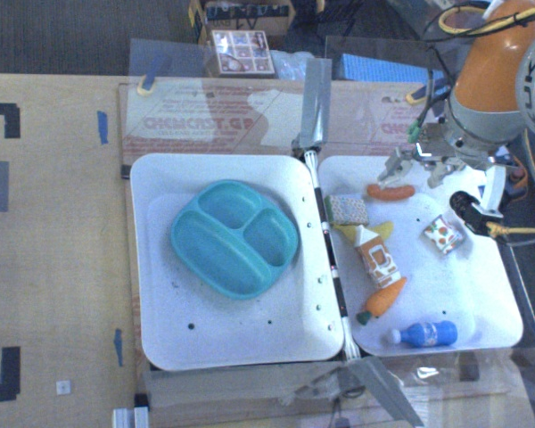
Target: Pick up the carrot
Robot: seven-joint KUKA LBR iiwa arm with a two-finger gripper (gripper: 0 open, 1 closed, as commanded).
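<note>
Because the carrot lies in the right bin (touching the carton above it), I judge it light, stiff and slightly slick; its thick middle suits 2 fingers. The gripper hangs spread, holding nothing, well apart near the sausage.

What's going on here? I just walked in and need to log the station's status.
A robot arm's gripper hovers over the far end of the right bin, near a small sausage. It holds nothing. The carrot it should pick up lies nearer the front of that bin, beside a small carton and a blue bottle. The left bin holds a blue divided plate.
</note>
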